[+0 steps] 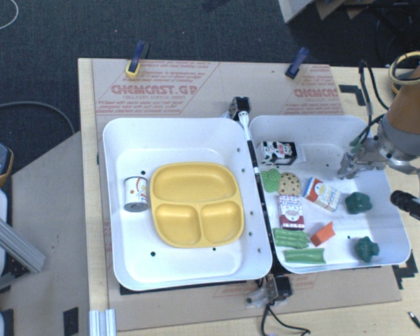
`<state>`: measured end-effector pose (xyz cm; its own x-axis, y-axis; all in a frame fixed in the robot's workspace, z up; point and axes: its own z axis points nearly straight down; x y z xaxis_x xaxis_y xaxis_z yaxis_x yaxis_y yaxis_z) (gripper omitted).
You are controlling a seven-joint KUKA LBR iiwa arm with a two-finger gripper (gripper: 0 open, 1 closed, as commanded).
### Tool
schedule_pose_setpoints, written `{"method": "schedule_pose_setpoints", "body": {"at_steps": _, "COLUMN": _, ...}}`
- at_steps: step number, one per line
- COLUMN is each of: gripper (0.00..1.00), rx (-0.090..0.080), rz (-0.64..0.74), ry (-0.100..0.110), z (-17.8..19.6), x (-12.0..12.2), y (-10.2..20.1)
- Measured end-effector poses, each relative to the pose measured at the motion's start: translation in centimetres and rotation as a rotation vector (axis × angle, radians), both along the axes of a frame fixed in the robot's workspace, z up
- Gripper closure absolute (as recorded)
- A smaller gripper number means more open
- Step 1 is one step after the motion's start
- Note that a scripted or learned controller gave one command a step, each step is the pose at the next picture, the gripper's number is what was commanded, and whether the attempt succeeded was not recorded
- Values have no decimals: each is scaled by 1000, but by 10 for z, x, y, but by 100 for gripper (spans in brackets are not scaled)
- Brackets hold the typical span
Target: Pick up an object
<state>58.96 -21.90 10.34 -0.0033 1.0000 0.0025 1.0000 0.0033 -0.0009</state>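
Red lettering reading "CHEMCAST GP" runs across the brown protective sheet (161, 89) behind the left bin (119, 187); print on the small food packages beside that bin is too small to read

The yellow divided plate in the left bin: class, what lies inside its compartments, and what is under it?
The yellow plate shows three bare compartments. It rests on the left bin floor; whatever lies beneath is covered.

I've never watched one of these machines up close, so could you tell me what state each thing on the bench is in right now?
Yellow divided plate: flat in the left bin, compartments bare.
Small can: lying beside the plate's left edge.
Toy foods: loose in the right bin, none lifted.
Gripper: low over the right bin, nothing seen between its fingers.
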Motion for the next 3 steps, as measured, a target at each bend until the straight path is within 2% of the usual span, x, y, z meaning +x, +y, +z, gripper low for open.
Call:
{"method": "schedule_pose_setpoints", "body": {"at_steps": 1, "gripper": 100, "rx": -7, "rz": -2, "ry": -10, "z": 62, "x": 8, "y": 3}}
{"method": "schedule_pose_setpoints", "body": {"at_steps": 2, "gripper": 100, "rx": -7, "rz": -2, "ry": -10, "z": 117, "x": 10, "y": 3}}
{"method": "schedule_pose_setpoints", "body": {"at_steps": 3, "gripper": 100, "rx": 1, "rz": 1, "ry": 2, "z": 127, "x": -12, "y": 56}}
